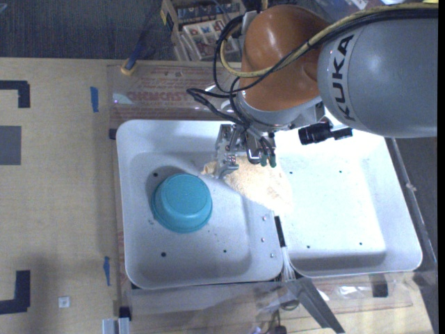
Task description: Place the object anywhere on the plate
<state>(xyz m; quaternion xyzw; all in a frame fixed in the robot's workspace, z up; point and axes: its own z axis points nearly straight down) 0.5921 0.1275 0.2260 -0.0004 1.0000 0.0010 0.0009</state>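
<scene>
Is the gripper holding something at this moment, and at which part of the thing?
It cannot be told. The gripper hangs over the left bin by a pale object; nothing shows clearly between its tips.

Arm (pixel 389 61) cropped at right edge

Big grey arm (pixel 389 61) comes in from the right, orange band (pixel 278 54) bulging just above the wrist. Gripper (pixel 243 155) points straight down, fingers hanging low, cables looped around the wrist. Can't make out the jaws.
</scene>
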